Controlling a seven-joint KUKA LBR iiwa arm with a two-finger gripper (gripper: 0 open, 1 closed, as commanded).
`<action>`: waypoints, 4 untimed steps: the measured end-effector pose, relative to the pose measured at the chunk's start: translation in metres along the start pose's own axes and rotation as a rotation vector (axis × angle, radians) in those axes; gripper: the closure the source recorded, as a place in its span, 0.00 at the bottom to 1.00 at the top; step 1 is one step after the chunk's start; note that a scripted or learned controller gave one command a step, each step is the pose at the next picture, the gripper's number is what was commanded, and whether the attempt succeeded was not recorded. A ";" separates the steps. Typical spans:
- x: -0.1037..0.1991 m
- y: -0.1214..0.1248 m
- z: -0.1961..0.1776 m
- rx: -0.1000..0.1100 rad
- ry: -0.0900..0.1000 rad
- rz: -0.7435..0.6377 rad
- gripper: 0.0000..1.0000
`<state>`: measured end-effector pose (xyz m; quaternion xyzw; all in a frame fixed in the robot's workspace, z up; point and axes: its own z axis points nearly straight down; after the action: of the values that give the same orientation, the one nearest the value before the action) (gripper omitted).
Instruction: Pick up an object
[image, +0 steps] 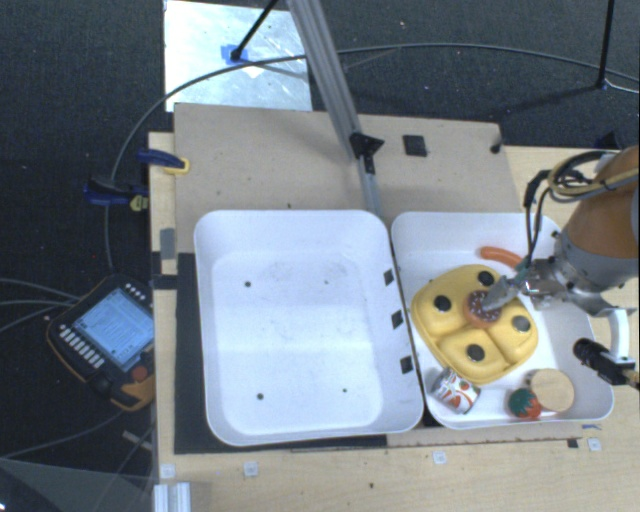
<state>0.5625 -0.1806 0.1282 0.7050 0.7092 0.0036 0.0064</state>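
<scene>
Arm (600, 235) reaches in from the right — gripper (492, 297) lowered, seemingly angled leftward.

The arm (600, 235) runs off the right edge, partly covering an orange object (497, 255).

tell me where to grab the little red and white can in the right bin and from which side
Grip the red and white can across its round body, coming straight down from above. It lies tipped on its side near the bin's front wall, with the yellow toy close behind it, so a sideways approach looks cramped. Closing across the narrow width should probably hold best.
</scene>
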 end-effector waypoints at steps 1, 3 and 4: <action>0.000 0.001 0.005 -0.002 0.000 0.002 0.00; -0.010 0.010 -0.063 0.007 0.001 0.001 1.00; -0.011 0.012 -0.102 0.009 0.003 0.000 1.00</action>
<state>0.5730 -0.1909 0.2303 0.7051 0.7091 0.0013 0.0022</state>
